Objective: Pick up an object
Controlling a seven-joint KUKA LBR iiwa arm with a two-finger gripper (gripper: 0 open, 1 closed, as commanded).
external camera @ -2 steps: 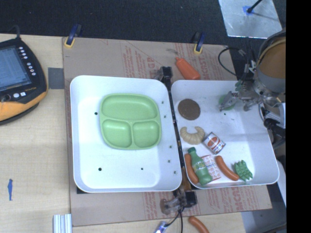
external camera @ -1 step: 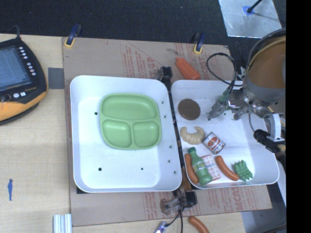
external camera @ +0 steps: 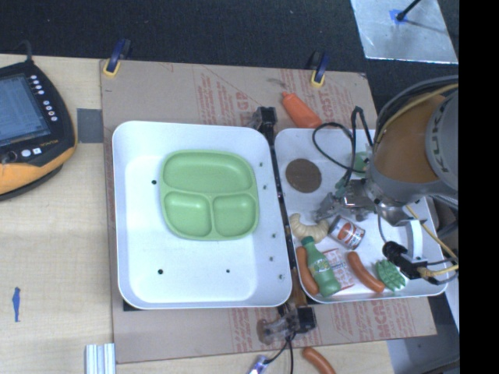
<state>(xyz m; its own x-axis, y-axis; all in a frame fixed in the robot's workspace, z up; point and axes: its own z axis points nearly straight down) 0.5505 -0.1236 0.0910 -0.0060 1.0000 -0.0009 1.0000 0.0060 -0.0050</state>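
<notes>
— Small can (external camera: 346, 233), red and white, lying tilted in right bin (external camera: 308, 140), between bent pale piece (external camera: 306, 227) and green bottle (external camera: 320, 266).
— And pincer (external camera: 337, 206)?
— Hanging just above can, low over right bin; apart or together, cannot tell.
— Left bin (external camera: 136, 209)?
— Holding green divided plate (external camera: 210, 194).

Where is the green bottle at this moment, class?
In the camera view the green bottle lies in the right bin, near its front edge, between an orange carrot-like piece on its left and a sausage on its right.
</notes>
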